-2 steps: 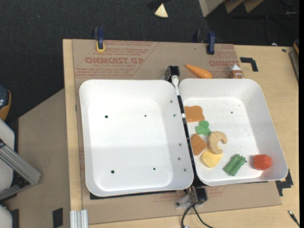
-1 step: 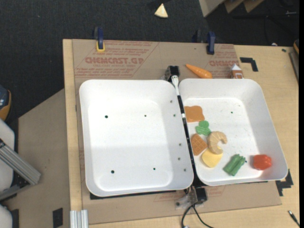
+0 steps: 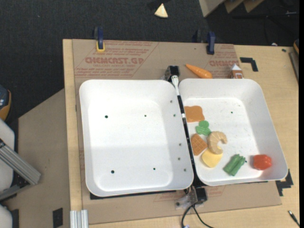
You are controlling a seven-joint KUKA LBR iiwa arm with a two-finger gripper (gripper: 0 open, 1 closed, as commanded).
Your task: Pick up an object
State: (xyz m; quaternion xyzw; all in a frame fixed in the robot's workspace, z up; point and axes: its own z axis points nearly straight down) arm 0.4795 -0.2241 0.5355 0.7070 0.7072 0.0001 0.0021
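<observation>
- Bins sit side by side on a brown paper-faced board (image 3: 71, 127) printed with red lettering. The left shallow white plastic bin (image 3: 128, 94) and the right shallow white plastic bin (image 3: 247, 94) touch along their inner rims.
- All the loose toy food in the bins lies in the right bin, towards its left and near edges.
- A flat orange-brown toast-like slab (image 3: 194, 113) lies against the inner rim. Just below it is a small green leafy piece (image 3: 203, 128).
- An orange waffle-patterned square (image 3: 197, 145) touches a tan curved croissant shape (image 3: 217, 139). A pale yellow rounded lump (image 3: 211, 159) sits just beneath both.
- A long green ridged vegetable (image 3: 234, 165) lies tilted near the front wall. A round red tomato-like ball (image 3: 261, 162) is just to its right, in the corner.
- Behind the right bin, on the board, lie an orange carrot-shaped piece (image 3: 198, 71) and a small brown-and-white bottle-like item (image 3: 236, 71).
- Two blue clamps (image 3: 99, 36) (image 3: 210, 41) grip the board's far edge.
- A pale yellow wedge (image 3: 161, 11) lies on the dark floor beyond.
- Whether the gripper is open or closed cannot be told.
</observation>
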